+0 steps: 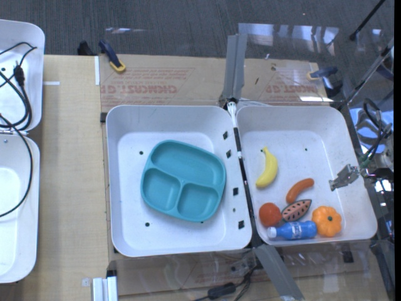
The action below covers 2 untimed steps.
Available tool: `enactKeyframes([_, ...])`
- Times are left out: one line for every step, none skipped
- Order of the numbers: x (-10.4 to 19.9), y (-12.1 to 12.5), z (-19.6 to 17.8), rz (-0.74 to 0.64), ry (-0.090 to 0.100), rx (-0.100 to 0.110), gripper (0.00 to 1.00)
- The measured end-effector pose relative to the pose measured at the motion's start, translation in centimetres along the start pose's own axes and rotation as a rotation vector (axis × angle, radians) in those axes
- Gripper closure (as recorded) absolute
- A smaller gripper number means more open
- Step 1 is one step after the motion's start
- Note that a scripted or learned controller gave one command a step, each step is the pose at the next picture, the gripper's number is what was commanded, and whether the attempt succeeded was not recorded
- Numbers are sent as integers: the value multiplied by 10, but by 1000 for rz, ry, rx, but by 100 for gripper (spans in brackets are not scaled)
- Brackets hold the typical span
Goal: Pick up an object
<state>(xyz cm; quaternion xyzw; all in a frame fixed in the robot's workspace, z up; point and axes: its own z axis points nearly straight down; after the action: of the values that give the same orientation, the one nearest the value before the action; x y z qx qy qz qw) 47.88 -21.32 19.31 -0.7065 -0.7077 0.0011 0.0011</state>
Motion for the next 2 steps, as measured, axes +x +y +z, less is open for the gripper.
enactKeyframes([-8, 14, 66, -175, 3, 1, 0])
enactKeyframes([-2, -1, 81, -145, 2, 0, 0])
